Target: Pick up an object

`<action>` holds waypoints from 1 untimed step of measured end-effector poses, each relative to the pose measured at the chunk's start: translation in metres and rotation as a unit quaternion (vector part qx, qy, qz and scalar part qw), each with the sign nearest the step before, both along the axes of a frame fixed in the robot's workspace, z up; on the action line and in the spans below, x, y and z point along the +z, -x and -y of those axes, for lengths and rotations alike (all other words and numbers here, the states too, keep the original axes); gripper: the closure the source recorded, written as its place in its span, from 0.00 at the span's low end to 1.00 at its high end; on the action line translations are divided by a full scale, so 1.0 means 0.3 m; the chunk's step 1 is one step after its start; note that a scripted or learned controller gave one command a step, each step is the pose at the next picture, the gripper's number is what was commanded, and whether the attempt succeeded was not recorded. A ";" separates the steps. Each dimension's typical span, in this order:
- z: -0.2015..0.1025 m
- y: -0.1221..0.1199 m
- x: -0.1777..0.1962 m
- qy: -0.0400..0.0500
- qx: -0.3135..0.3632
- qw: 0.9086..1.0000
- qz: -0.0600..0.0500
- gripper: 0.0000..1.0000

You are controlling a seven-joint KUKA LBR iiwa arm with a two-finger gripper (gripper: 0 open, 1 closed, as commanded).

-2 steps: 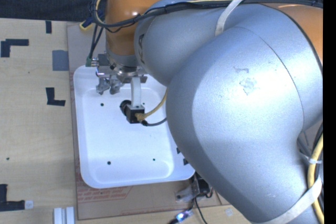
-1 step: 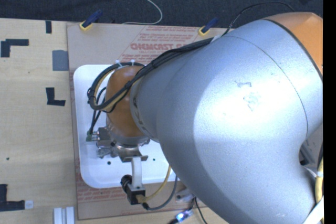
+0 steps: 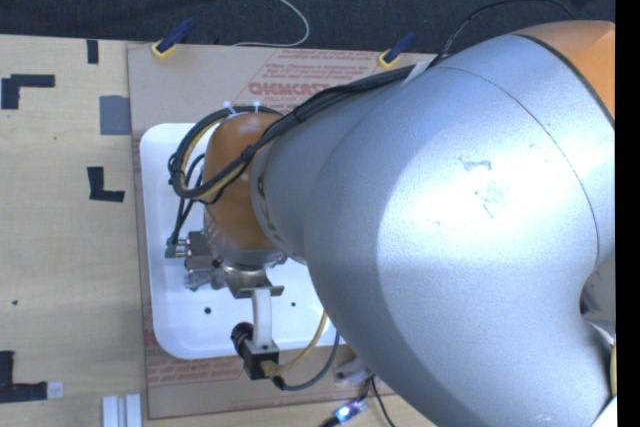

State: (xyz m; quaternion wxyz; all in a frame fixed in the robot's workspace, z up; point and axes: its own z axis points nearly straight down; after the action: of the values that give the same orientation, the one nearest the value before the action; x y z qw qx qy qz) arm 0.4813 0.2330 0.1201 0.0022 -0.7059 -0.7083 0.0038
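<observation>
Object to pick hidden or indistinguishable, white bin (image 3: 190, 333) largely covered by the grey arm (image 3: 450, 215), gripper (image 3: 222, 273) over the bin under the orange band (image 3: 235, 185), impossible to tell whether apart or together, bin resting on a red-printed cardboard sheet (image 3: 300, 80), wooden bench (image 3: 60, 255) to the left.

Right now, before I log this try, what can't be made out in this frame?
Whether the hand holds anything: camera view, the orange wrist sits over it.
Most of the floor of the white bin: camera view, wrist and grey arm cover it.
Right side of the bench: camera view, hidden under the grey arm.
Small dark specks on the bin floor: camera view, too small to identify.
</observation>
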 end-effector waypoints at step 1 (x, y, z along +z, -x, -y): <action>0.000 0.002 0.029 0.000 0.001 1.000 -0.002 1.00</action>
State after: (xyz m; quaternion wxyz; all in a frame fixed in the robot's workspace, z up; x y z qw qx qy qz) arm 0.4806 0.2331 0.1289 0.0033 -0.7055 -0.7087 0.0052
